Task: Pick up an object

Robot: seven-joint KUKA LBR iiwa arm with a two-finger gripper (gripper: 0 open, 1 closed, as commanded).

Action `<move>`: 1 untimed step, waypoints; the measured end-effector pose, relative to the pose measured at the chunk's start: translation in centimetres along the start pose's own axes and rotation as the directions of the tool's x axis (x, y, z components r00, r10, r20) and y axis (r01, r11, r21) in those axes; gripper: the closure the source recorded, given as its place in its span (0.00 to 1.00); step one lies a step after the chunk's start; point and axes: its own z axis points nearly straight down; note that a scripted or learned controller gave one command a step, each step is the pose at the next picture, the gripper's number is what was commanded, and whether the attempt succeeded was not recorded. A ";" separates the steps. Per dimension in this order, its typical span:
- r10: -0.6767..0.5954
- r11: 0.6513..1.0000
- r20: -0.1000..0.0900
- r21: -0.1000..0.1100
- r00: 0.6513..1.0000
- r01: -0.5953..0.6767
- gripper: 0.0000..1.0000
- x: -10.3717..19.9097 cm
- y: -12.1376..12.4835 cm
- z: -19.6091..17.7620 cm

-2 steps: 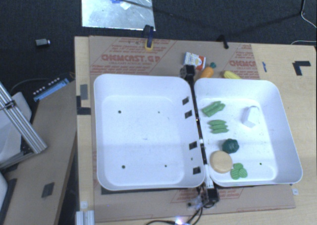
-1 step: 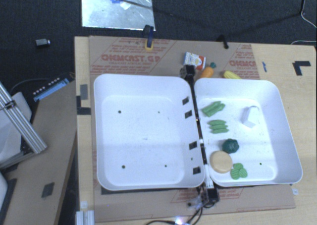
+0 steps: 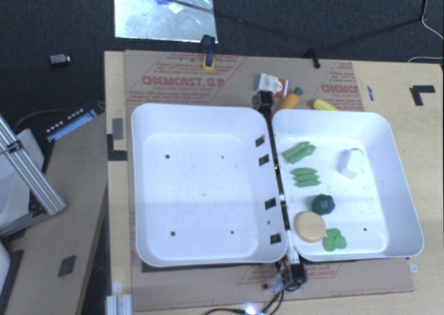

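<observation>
- Camera view: two shallow white plastic bins sat side by side on the surface. The left bin (image 3: pixel 201 189) held nothing to pick; the right bin (image 3: pixel 399 189) held all the candidates.
- In the right bin lay a green pea pod (image 3: pixel 298 151) near the divider, a second ridged green pod (image 3: pixel 305 177) just below it, a small white block (image 3: pixel 351 162) toward the right wall, a dark green round broccoli-like piece (image 3: pixel 322 204), a tan round bun-shaped piece (image 3: pixel 310 226) just below that, and a bright green leafy piece (image 3: pixel 334 240) touching the bun's lower right.
- Beyond the bins, an orange carrot-like toy (image 3: pixel 290 100) and a yellow toy (image 3: pixel 323 105) rested on the brown cardboard sheet (image 3: pixel 180 79).
- The state of the hand could not be told from this frame.
- Judgement: the white block looked the cleanest target, standing well apart from its neighbours. The bun, broccoli piece and leafy piece were crowded, so a descent there would risk nudging a neighbour. A straight vertical approach, centred on the block with fingers spanning its narrow side, would likely serve best.
</observation>
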 end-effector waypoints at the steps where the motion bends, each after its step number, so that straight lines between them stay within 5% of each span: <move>1: 0.003 1.000 0.001 0.000 1.000 -0.003 1.00 -0.9 0.0 0.0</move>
